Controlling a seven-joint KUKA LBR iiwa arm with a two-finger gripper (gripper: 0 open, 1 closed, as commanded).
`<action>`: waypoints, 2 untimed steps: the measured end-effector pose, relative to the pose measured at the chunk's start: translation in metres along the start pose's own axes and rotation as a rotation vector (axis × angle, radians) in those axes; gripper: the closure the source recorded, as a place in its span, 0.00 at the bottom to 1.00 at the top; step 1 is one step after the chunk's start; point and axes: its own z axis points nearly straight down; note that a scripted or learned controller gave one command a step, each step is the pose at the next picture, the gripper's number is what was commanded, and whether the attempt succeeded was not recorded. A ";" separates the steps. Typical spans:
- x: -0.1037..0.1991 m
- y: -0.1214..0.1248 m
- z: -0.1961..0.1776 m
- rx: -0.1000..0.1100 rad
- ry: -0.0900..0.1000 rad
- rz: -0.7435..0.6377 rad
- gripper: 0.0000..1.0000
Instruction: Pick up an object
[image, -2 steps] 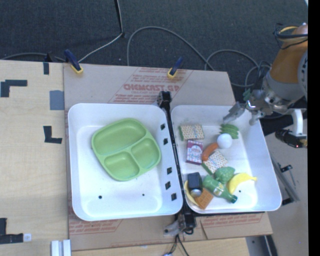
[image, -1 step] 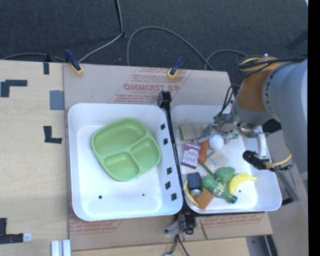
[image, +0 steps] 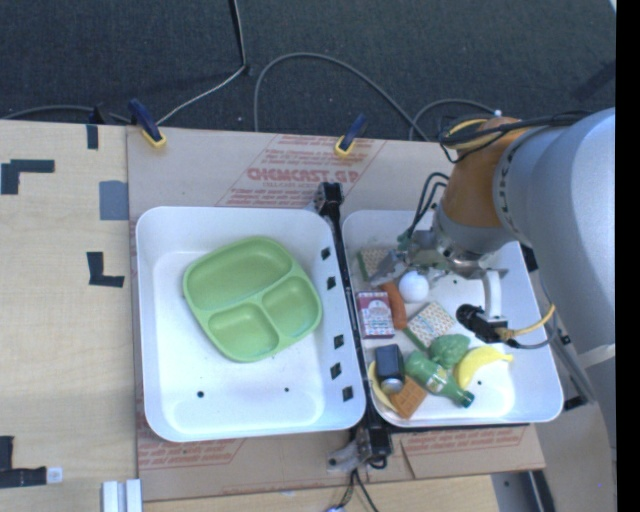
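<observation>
Mixed small objs (image: 420, 345) piled in right bin (image: 540, 400), near divider.

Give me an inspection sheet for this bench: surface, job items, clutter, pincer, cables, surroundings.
Surface: brown cardboard sheet on a pale wooden bench, bearing two shallow white bins side by side.
Job's things: right white bin holds a white ball, yellow banana, green bottle, red printed card, orange stick, small dark can and patterned packets.
Clutter: left white bin holds a green three-compartment plastic tray.
Pincer: low over the right bin's far end near the ball; fingers not discernible.
Cables: black leads cross the dark floor; yellow cable on the wrist.
Surroundings: yellow-and-blue clamps pin the cardboard's far edge.
</observation>
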 end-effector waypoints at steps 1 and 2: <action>0.011 0.046 0.001 0.001 0.001 0.000 0.00; 0.009 0.023 0.000 0.001 -0.001 0.001 0.00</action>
